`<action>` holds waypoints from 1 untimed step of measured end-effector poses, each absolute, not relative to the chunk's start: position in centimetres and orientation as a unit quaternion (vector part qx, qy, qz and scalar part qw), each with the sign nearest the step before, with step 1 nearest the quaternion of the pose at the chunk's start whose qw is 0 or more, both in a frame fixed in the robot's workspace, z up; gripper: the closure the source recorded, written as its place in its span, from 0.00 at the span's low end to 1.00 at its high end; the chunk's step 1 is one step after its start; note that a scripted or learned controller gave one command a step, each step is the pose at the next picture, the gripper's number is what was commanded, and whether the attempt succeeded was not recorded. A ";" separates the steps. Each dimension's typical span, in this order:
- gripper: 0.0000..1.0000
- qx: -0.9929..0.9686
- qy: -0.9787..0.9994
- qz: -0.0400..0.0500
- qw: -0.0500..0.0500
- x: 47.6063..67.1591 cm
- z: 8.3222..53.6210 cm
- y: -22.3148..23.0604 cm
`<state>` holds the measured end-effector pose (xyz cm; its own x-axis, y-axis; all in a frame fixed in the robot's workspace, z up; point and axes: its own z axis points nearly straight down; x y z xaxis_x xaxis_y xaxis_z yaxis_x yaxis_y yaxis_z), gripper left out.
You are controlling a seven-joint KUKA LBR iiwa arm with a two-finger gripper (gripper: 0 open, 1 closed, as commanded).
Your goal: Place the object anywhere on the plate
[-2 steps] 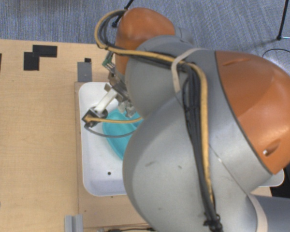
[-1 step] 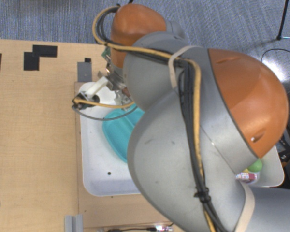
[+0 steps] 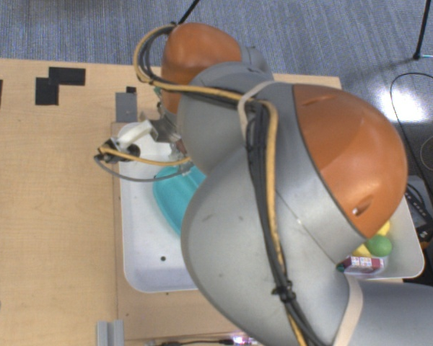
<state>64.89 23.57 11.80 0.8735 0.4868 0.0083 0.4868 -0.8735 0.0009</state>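
A teal plate (image 3: 175,197) lies in the left white bin (image 3: 144,258); only its left edge shows from under the arm. My gripper (image 3: 167,137) hangs over the far left corner of that bin, just beyond the plate's rim, and the wrist and cables hide most of it. I cannot make out any object held at the gripper. The big grey and orange arm (image 3: 289,215) covers most of both bins.
At the near right corner of the right bin (image 3: 411,265), a green ball (image 3: 379,246), a yellow item (image 3: 362,250) and a small pink-and-white box (image 3: 362,264) peek out beside the arm. Bare wooden bench (image 3: 50,215) lies to the left.
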 end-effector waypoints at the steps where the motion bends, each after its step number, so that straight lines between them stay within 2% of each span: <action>1: 1.00 -0.985 -0.171 -0.010 0.001 65.6 11.0 23.7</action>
<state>65.65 23.72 10.98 0.9413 0.3369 0.0202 0.3370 -0.9415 0.0007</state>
